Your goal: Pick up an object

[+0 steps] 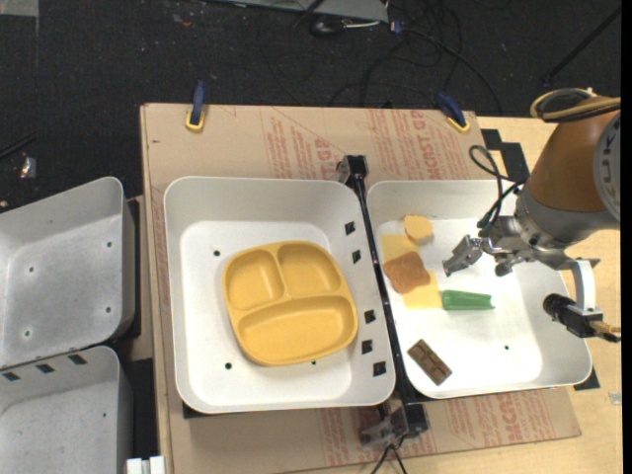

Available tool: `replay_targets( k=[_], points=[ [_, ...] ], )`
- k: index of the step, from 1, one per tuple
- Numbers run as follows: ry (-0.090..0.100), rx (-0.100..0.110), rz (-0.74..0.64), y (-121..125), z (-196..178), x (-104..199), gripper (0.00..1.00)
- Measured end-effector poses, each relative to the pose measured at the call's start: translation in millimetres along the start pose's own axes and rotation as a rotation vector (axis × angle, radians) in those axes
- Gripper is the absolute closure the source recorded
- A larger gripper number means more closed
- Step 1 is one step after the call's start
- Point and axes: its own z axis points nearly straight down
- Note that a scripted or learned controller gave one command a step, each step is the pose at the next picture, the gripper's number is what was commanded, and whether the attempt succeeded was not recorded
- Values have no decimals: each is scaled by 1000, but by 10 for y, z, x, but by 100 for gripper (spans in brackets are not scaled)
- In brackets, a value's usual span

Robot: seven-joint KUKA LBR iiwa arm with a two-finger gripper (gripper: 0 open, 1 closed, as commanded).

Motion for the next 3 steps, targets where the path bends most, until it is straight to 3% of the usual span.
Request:
replay_targets(
  k=[1,2,3],
  points=[
    [0,0,1,-5,537,8,0],
    [-1,-3,2,3,405,4,100],
    [-3,-9,2,-10,-185,-87,100]
  ],
)
